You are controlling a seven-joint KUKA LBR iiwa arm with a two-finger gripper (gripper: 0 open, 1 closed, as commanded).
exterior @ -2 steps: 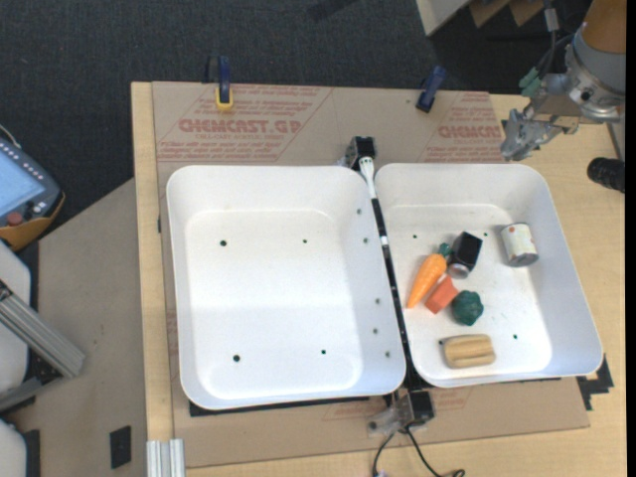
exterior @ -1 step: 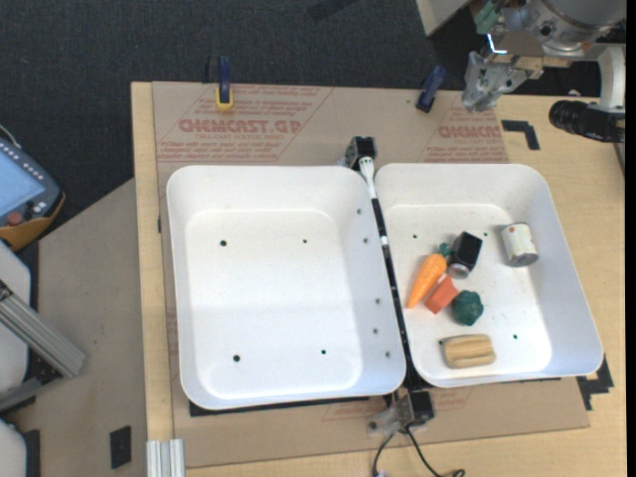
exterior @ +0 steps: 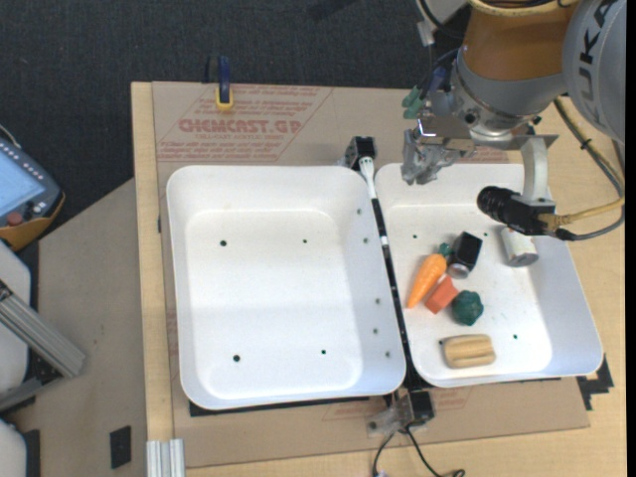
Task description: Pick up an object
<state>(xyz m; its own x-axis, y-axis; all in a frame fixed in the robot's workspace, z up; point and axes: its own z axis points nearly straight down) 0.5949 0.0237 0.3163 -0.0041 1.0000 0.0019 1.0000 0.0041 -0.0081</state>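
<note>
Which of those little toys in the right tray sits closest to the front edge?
The tan bread-like block. It lies alone nearest the right tray's front rim, below the green lump and orange carrot.

The brown board point(exterior: 248, 117) under the two white bins carries red printed lettering reading approximately "CHEMCAST GP" (final characters indistinct), with smaller red lines above and below it too small to read. The grey arm point(exterior: 596, 38) carries large dark lettering on its casing at the frame's right edge; only part, "UK", is legible
</note>
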